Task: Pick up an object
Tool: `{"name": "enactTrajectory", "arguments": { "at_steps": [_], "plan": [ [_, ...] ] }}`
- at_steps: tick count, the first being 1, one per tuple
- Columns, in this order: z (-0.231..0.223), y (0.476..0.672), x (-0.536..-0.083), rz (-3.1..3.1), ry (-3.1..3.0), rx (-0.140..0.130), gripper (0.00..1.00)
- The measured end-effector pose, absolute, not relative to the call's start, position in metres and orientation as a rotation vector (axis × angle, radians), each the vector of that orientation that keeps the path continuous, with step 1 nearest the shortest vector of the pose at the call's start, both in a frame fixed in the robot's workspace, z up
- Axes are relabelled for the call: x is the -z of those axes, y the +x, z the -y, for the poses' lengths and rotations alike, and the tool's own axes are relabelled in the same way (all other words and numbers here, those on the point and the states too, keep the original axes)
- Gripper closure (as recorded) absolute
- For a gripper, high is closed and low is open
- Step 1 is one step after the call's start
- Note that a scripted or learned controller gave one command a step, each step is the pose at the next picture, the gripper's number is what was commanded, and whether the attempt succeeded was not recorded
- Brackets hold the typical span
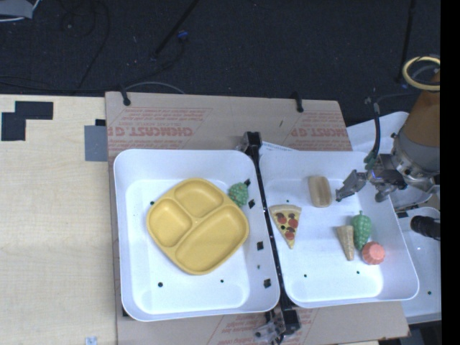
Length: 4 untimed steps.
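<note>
The left bin [136,293] is holding a yellow divided plate [198,226], which is partly covering a green toy [238,192] at its upper right rim. The right bin [338,290] is holding a pizza slice [287,223], a tan bread piece [320,190], a cone [346,241], a green piece [362,228] and a red ball [372,253]. The arm [420,131] is entering at the right edge, partly cut off. The gripper [366,185] is hanging over the right bin's upper right part with fingers spread and nothing between them.

Even, bright overhead light, soft shadows, dark floor behind, slightly grainy sharpness.
</note>
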State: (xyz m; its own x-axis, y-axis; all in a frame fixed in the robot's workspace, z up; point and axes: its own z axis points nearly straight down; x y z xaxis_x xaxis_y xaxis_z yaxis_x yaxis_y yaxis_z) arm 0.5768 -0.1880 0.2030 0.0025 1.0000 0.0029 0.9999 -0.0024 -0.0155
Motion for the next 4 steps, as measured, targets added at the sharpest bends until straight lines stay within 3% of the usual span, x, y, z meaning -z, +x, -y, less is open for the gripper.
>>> {"name": "enactTrajectory", "arguments": {
  "at_steps": [1, 4],
  "plan": [
    [0.187, 0.579, -0.212, 2.22, -2.219, -0.002, 0.0],
    [0.175, 0.582, -0.085, 2.218, -2.218, -0.004, 0.0]
  ]
}}
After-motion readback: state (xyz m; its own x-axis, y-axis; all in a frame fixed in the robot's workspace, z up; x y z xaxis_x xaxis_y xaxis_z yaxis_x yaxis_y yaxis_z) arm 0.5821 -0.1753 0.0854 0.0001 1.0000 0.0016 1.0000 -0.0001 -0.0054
